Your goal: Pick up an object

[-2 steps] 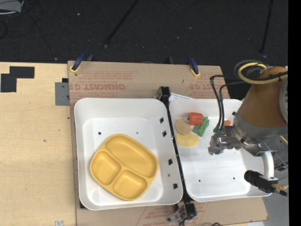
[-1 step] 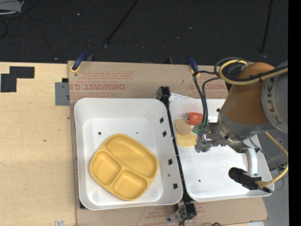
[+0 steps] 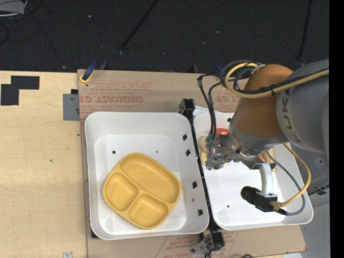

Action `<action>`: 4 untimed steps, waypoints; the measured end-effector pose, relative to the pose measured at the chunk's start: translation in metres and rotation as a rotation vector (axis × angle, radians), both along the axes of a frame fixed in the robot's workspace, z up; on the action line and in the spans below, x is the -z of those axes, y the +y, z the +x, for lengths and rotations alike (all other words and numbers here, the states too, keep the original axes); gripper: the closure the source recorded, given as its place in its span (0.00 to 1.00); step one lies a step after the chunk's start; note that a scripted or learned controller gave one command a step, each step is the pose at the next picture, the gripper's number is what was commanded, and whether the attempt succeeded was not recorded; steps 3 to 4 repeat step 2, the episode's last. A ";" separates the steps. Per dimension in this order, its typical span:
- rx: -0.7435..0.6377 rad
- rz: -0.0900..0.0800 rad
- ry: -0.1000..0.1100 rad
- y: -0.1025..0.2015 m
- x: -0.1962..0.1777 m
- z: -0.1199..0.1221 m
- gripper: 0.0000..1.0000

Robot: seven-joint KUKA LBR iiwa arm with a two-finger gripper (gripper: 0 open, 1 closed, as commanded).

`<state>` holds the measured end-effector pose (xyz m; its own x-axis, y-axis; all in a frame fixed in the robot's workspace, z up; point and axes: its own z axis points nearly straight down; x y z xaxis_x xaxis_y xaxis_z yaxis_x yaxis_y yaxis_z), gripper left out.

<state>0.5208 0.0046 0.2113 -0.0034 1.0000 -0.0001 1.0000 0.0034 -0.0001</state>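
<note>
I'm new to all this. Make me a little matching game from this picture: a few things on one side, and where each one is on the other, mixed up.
Things:
1. yellow plate
2. robot arm
3. black clip
4. blue clamp

Places:
A. at the back end of the divide between the two bins
B. over the right bin
C. at the cardboard's back left corner
D. lying in the left bin

Pairs: 1-D, 2-B, 3-A, 4-C
</note>
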 end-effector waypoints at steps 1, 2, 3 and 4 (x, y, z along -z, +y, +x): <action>0.001 0.000 0.000 0.038 -0.008 0.022 1.00; 0.000 0.000 0.000 0.095 -0.013 0.046 1.00; 0.000 0.000 0.000 0.095 -0.013 0.046 1.00; 0.000 0.000 0.000 0.095 -0.013 0.046 1.00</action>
